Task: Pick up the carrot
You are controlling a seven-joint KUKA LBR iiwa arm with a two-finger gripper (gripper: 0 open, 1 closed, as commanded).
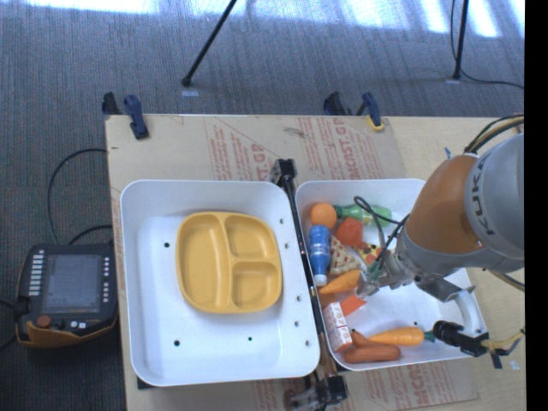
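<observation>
- The carrot [398,336] lies on its side near the front wall of the right bin [445,362], its green top pointing right, just behind a hot dog [370,350] that rests against that wall.
- The tool [375,274] sits low in the middle of the right bin, well apart from the carrot, close over an orange wedge-shaped piece [340,283] (whether it touches it, I cannot tell).
- The tool's state cannot be told: the wrist and the orange band [445,205] cover it from above.
- Toy food crowds the bin's left half: an orange ball [323,215], a blue bottle [318,251], a small red carton [337,324].
- The left bin [154,349] holds a yellow divided plate [229,259], lying flat.
- Both bins rest side by side on the worktop [197,144].
</observation>
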